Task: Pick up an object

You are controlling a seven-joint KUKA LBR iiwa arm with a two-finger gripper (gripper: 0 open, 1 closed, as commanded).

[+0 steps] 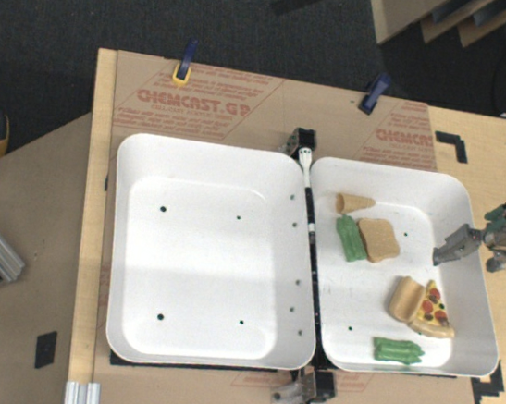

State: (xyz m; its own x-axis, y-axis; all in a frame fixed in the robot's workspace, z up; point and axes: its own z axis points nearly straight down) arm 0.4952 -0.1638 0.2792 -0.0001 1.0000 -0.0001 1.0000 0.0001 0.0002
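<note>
The right bin [477, 205] holds several toy foods. A tan wedge [354, 203] lies near its back. In front of it, a green piece [352, 239] lies against a tan bread slice [379, 239]. A bread roll [404, 298] and a pizza slice [433, 311] lie side by side towards the front right. A second green piece [397, 351] lies at the front rim. My gripper [468, 254] hangs over the bin's right side, behind the pizza slice. It is open with nothing between its fingers.
The left bin [136, 171] sits beside the right one, split from it by a black hinge strip [308, 242]. Both rest on a cardboard sheet [248, 102] held by two clamps at the back. Cables hang at the right edge.
</note>
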